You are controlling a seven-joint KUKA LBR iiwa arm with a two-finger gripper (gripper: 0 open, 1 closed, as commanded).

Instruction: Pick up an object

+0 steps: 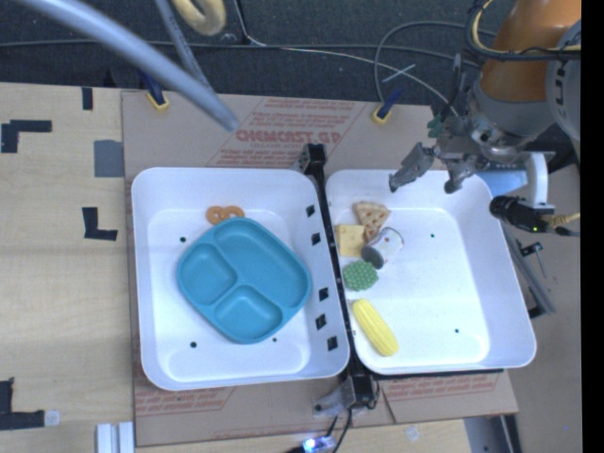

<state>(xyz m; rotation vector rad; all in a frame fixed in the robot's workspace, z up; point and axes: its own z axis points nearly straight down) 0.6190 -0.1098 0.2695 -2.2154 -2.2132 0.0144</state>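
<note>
The gripper (433, 174) hangs over the far edge of the right bin (472, 281), its two dark fingers (408, 174) spread apart with nothing between them. Above it the grey arm (528, 45) with its orange band comes in from the upper right. Below and left of the gripper, along the bin's left side, lie a cracker (371, 215), a yellow cheese piece (350, 240), a small grey cylinder (382, 247), a green ball (360, 275) and, nearest the camera, a corn cob (374, 327). The left bin (165, 347) holds a blue divided tray (243, 278) with a small pretzel (225, 214) just beyond its far edge.
</note>
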